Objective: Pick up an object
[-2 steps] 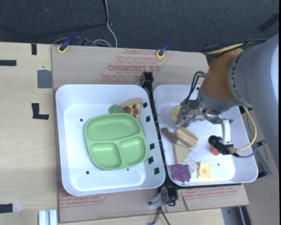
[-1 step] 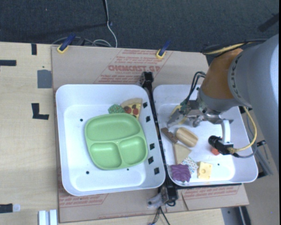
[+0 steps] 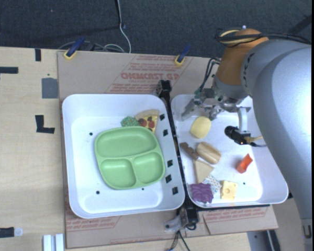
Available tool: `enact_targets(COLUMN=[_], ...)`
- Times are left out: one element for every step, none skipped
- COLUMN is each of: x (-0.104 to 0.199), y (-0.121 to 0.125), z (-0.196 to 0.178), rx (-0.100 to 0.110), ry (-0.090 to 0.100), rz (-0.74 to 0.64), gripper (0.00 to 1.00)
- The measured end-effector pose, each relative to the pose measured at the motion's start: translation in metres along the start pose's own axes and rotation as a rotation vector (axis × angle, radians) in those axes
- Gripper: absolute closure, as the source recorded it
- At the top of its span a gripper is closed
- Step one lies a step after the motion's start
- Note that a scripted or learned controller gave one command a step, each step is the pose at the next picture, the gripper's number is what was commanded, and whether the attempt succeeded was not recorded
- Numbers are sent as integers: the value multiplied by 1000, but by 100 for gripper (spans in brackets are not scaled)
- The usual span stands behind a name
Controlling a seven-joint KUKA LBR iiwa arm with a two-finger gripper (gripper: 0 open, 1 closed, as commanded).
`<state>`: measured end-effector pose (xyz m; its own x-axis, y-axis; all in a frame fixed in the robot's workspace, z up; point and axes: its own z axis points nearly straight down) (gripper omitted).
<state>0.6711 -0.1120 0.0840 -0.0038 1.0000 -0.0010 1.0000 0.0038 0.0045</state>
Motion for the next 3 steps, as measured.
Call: enact_targets(x=[15, 14, 14], y=[-22, -41, -40], z=[0, -1, -11], rx=[7, 6, 5], ry=[1, 0, 1], rz=[3, 3, 2], gripper=[0, 0, 100])
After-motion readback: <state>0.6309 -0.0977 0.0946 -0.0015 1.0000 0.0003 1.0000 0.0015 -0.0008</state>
